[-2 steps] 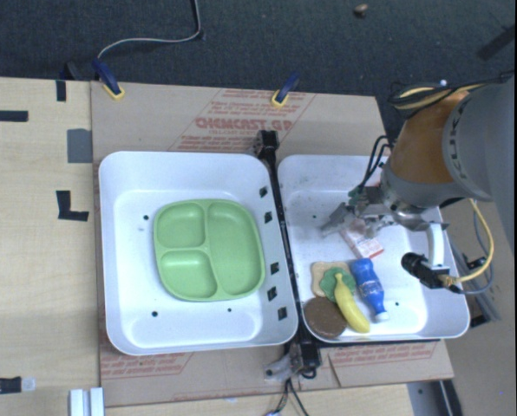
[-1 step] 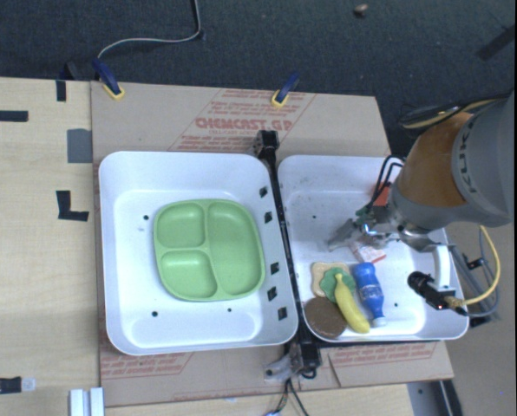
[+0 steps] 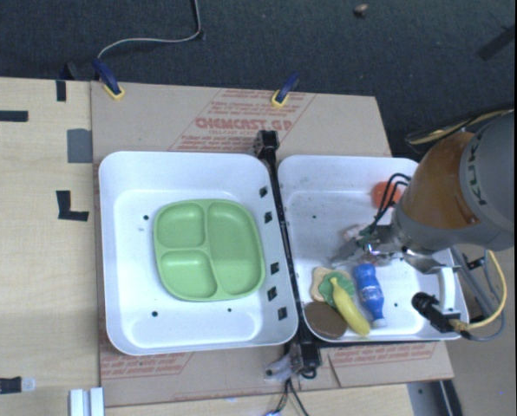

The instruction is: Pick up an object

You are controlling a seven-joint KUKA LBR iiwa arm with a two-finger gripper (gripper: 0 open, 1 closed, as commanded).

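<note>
My gripper [image 3: 356,243] hangs low over the middle of the right bin [image 3: 328,173], at the end of the grey and orange arm coming in from the right. Just below and right of it lies a blue bottle [image 3: 369,290]. A yellow banana [image 3: 350,307] lies against the bottle's left side. A brown round piece [image 3: 326,321] sits at the bin's front edge, with a pale green item [image 3: 323,281] above it. An orange object [image 3: 384,192] shows partly behind the arm. Nothing is visibly held.
The left bin [image 3: 128,189] holds a green divided plate [image 3: 210,250]. A black divider [image 3: 276,224] runs between the bins. Cardboard lies under both bins, with yellow clamps at its far edge. A yellow cable loops at the right bin's front right corner.
</note>
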